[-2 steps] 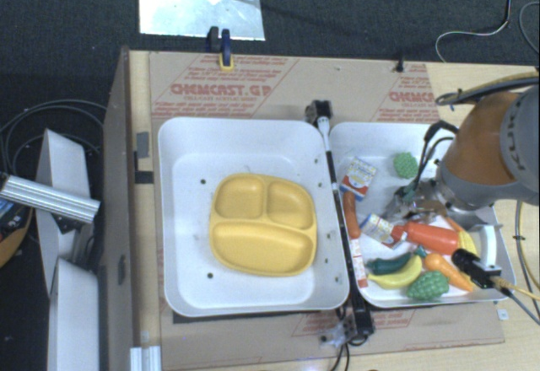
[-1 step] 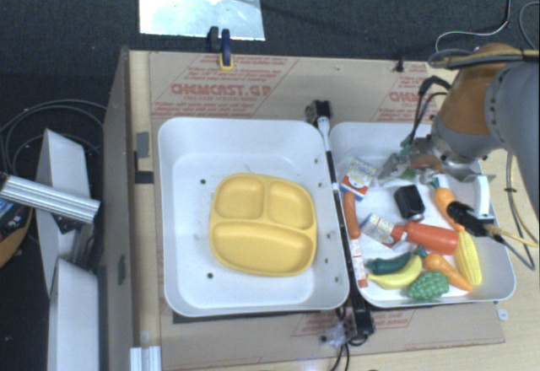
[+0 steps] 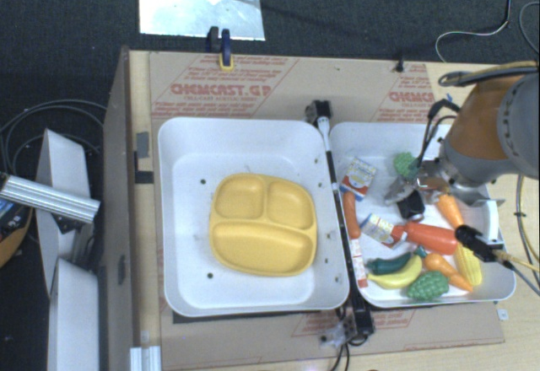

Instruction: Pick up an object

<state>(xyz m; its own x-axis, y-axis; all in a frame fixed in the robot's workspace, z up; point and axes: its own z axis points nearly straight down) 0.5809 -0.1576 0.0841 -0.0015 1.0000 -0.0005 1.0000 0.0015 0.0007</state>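
The right bin [image 3: 371, 142] holds a heap of toy foods. My gripper [image 3: 404, 190] hangs low over its middle, coming in from the grey and orange arm [image 3: 485, 129] on the right. It is just below a green leafy piece [image 3: 403, 163] and just above a long red-orange piece [image 3: 431, 236]. An orange carrot [image 3: 450, 211] lies right of the gripper, and a small white and red packet [image 3: 361, 174] lies to its left. I see nothing clearly between the fingers.
In the left bin [image 3: 181, 150] lies a yellow divided plate [image 3: 263, 223]. Along the right bin's front lie a banana [image 3: 395, 276], a dark green piece [image 3: 390, 263], a bumpy green piece [image 3: 426, 286] and a yellow corn cob [image 3: 467, 266]. An orange sausage [image 3: 351, 213] lies by the divider.
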